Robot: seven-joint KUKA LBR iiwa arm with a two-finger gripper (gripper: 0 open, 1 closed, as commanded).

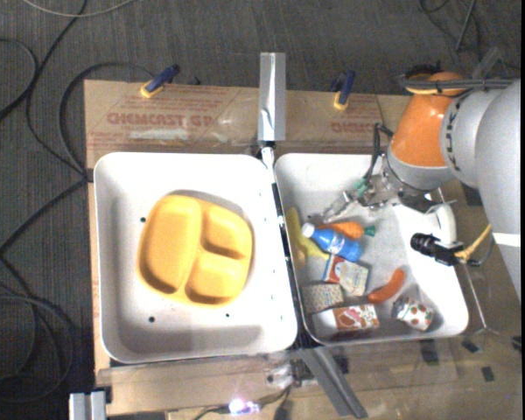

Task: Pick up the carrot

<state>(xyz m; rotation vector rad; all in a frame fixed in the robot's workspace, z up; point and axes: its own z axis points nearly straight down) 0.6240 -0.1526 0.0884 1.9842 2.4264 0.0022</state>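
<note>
Beside the blue bottle [335, 240] in the right bin [459, 322], the carrot [347, 230] lies under the tool [360, 192].
Whether that tool grips anything, I cannot tell; carrot likely light, stiff, smooth: pinch its middle.

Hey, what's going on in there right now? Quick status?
Gripper low in right white bin, upper part. Small orange carrot lies just below it, ungrabbed. Blue-and-white bottle touches the carrot.

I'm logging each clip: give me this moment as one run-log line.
arm: over right bin | pincer: low near bin's back, above bottle | carrot: lying in bin, not grasped | yellow tray: left bin
</note>
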